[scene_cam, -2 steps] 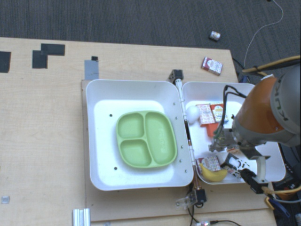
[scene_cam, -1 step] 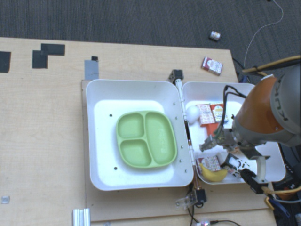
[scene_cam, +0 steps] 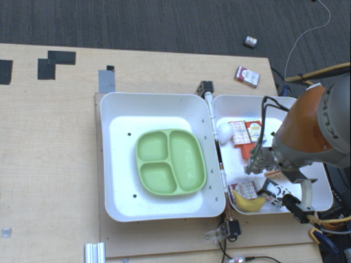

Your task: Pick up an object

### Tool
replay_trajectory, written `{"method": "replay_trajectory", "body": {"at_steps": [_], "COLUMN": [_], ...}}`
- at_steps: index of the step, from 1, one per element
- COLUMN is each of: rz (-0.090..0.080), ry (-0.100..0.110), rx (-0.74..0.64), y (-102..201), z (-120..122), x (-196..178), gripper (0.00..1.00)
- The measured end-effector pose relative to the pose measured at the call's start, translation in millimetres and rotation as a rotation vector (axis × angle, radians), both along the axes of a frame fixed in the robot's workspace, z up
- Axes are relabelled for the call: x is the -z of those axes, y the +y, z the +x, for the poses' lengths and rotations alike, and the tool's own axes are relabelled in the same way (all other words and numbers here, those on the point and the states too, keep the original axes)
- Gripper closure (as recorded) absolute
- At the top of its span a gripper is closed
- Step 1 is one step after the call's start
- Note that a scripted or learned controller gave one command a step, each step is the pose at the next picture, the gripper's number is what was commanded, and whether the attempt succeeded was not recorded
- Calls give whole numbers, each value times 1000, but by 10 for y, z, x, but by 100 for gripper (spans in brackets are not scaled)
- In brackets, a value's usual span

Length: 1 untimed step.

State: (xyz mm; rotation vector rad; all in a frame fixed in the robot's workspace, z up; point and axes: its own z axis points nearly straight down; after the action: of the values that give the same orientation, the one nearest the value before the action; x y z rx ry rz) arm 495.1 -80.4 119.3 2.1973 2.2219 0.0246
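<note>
Reaching in from the right, the arm (scene_cam: 307, 127) is hanging over the right bin (scene_cam: 323, 199), its orange band covering much of the bin's middle. The gripper (scene_cam: 256, 162) is sitting low over the bin's centre, just beside an orange piece (scene_cam: 247, 150). Whether it is open or closed cannot be told from this angle, nor whether it has hold of anything. Candidate objects are lying around it. Two red-and-white packets (scene_cam: 245, 131) are resting side by side at the bin's far end. A white ball (scene_cam: 224, 131) is sitting just left of them, close against the left wall. A banana (scene_cam: 250, 204) is curving along the near left corner, with a small printed packet (scene_cam: 245, 189) touching its upper edge. The left bin (scene_cam: 107, 147) is holding a green plate (scene_cam: 170, 162) with three compartments, lying flat near the middle. The two bins are standing edge to edge on the bench (scene_cam: 49, 163). Outside the bins, a small red box (scene_cam: 247, 76) is lying on the bench beyond the right bin. Black tape patches (scene_cam: 55, 63) are marking the bench's far left, and a small cylinder (scene_cam: 251, 41) is lying on the grey floor (scene_cam: 164, 10) — well apart from everything else.
</note>
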Motion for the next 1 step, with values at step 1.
{"method": "replay_trajectory", "body": {"at_steps": [1], "rz": [0], "ry": [0], "rx": [1], "y": [0], "z": [-1], "x": [1], "gripper": [0]}}
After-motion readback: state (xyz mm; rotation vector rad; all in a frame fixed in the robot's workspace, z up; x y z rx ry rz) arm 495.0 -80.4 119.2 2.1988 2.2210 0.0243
